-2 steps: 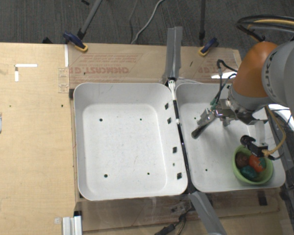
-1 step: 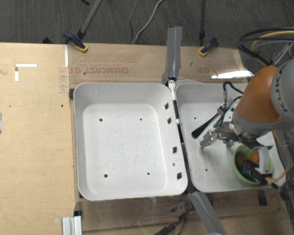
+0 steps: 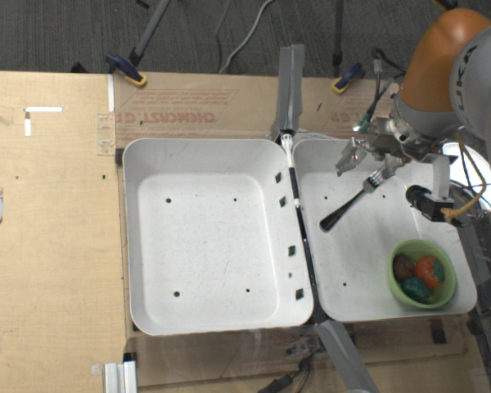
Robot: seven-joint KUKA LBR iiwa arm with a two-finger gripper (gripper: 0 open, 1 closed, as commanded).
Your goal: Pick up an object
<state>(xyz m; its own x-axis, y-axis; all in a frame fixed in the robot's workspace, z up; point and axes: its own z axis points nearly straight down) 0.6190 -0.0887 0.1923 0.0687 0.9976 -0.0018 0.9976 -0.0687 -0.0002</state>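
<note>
Plywood bench, right bin [image 3: 335, 297]: your gripper [image 3: 362, 155] hangs just beyond the fork [image 3: 349, 202], whose handle runs near-left; jaw state you cannot tell.

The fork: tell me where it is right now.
The fork lies slantwise in the right bin, near its upper middle, just below the gripper and up-left of the green bowl.

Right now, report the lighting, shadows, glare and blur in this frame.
Camera view: even, soft lighting; the right bin looks bright but shows no harsh glare; the fork casts only a faint shadow; the bowl is sharp; the claw is slightly soft.
</note>
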